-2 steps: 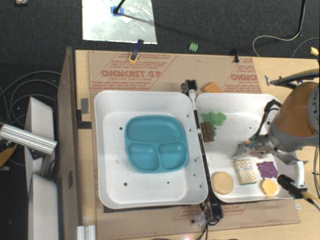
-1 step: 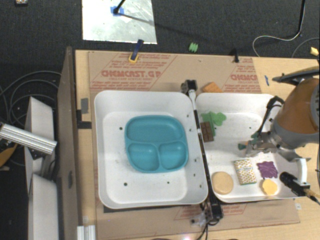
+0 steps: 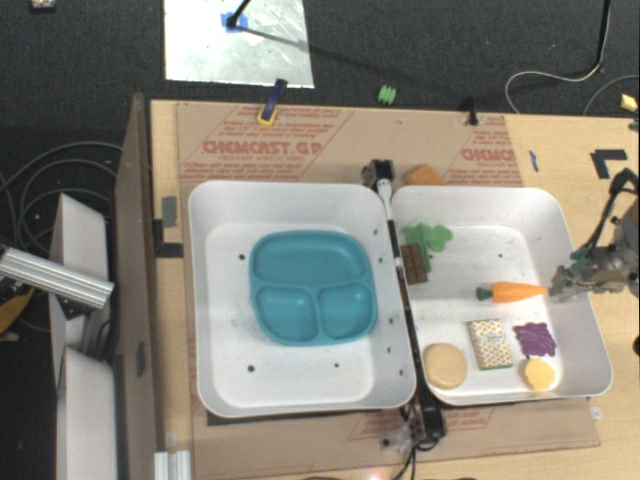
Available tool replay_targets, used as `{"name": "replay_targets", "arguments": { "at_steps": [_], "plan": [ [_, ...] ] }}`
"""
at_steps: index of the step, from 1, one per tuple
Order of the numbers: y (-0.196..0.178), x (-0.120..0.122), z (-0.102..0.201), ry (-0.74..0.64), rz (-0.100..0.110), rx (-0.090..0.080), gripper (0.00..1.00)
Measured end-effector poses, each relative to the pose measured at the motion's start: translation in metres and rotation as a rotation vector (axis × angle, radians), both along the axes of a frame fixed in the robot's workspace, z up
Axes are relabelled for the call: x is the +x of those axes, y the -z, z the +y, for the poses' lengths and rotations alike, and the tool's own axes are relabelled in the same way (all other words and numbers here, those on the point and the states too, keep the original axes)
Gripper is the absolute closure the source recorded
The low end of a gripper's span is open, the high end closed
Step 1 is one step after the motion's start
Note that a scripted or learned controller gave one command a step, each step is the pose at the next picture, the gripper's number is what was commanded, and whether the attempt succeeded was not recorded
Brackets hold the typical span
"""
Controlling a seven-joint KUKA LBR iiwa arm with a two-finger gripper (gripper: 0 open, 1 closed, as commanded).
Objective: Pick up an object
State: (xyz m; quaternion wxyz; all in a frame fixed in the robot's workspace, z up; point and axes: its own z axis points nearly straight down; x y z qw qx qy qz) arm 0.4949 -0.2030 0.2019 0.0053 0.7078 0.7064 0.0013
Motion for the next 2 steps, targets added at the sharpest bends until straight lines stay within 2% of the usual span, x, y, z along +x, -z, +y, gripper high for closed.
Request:
{"name": "replay_targets", "arguments": {
  "at_steps": [1, 2],
  "plan": [
    [0.0055, 0.0023, 0.0759, -0.013, 0.008, 0.008, 1.0],
    [0.0053, 0.0016, 0.0711, -0.005, 0.007, 0.005, 0.0]
  ]
}}
